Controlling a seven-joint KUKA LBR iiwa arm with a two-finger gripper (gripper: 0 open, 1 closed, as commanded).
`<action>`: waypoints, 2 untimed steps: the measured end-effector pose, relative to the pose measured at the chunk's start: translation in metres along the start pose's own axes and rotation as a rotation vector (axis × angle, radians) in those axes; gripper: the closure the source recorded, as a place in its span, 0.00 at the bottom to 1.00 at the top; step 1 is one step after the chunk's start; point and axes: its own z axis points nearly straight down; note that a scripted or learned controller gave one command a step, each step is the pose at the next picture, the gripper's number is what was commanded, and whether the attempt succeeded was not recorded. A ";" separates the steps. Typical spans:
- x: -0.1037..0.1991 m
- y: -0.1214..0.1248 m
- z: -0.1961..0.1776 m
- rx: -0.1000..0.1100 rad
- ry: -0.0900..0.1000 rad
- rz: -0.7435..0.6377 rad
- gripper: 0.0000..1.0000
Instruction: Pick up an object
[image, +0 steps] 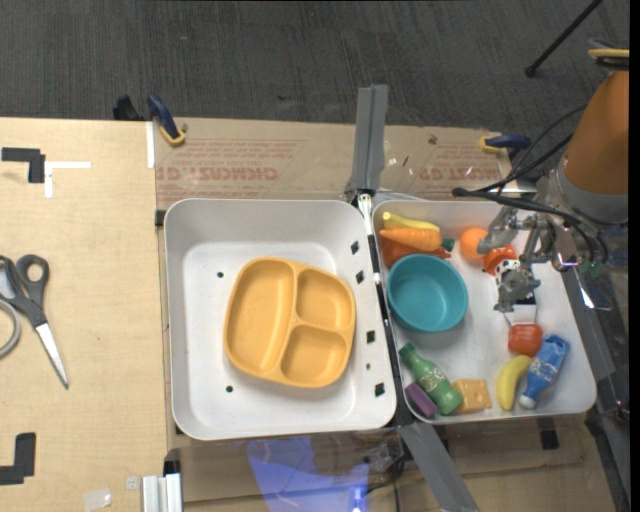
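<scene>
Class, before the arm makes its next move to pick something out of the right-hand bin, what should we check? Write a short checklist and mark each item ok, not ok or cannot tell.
1. Gripper is above the right bin: ok.
2. A target lies close below it, the red tomato-like toy: ok.
3. Target has free space around it: not ok, the blue bottle and the banana crowd it.
4. Fingers open wide enough: cannot tell.
5. Teal bowl is out of the path: ok.

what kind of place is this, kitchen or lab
Most likely a robotics lab bench, not a kitchen: a robot arm reaches over two white bins, the food is toy-like, such as a plastic banana, and scissors lie nearby.
</scene>
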 end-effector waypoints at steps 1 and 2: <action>-0.077 -0.002 0.074 0.001 -0.002 -0.013 0.00; -0.089 -0.004 0.130 0.000 -0.004 0.046 0.00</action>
